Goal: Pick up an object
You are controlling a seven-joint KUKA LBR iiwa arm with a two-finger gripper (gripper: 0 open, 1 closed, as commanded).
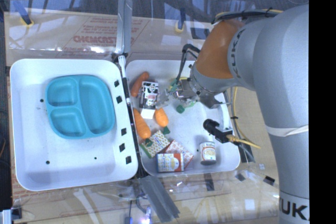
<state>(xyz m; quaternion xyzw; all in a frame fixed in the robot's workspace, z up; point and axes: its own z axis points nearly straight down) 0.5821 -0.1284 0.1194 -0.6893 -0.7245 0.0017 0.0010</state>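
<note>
The right bin (229,164) holds several small objects. An orange carrot (139,83) lies at its back left, next to a black-and-white carton (150,94). Two more carrots (142,124) (161,117) lie along the left side. A small green piece (181,108) sits near the bin's middle. My gripper (177,93) hangs low over the bin's back middle, just right of the carton and above the green piece. The wrist hides whatever lies under it.
Near the right bin's front lie a red-and-white carton (169,162), two patterned packets (155,143) (181,150) and a small can (208,152). The left bin (26,165) holds a blue divided plate (80,105). A grey divider (125,29) stands between the bins.
</note>
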